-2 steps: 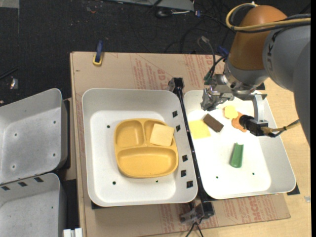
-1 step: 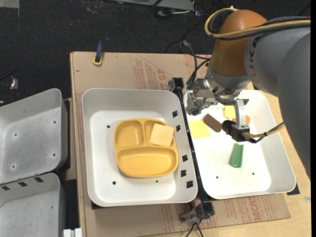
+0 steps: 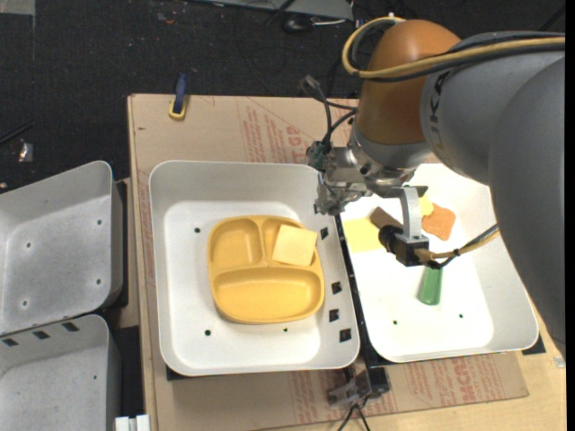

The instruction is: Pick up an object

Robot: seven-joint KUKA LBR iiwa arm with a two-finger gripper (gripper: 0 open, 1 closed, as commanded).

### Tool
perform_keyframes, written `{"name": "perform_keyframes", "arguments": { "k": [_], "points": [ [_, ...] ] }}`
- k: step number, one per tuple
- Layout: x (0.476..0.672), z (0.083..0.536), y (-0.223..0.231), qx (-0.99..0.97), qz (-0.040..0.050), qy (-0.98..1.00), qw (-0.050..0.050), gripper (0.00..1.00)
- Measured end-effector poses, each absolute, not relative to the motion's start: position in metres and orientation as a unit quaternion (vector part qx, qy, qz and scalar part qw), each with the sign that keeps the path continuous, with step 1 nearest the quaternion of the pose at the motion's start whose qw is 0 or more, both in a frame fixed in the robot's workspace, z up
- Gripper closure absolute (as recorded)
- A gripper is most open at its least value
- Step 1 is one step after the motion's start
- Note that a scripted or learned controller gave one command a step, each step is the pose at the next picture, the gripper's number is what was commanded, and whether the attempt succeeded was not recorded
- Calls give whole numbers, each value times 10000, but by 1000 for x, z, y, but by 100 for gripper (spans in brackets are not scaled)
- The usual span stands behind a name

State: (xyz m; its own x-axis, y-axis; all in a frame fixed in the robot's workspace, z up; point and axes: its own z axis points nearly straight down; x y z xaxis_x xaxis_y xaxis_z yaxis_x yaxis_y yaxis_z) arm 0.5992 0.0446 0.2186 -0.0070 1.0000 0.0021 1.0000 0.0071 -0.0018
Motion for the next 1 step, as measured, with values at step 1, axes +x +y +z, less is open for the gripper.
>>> {"name": "perform_keyframes", "arguments": {
  "k": [1],
  "points": [
    [586, 214, 92, -7044, 6, -7098, 15, 100]
  ]
}}
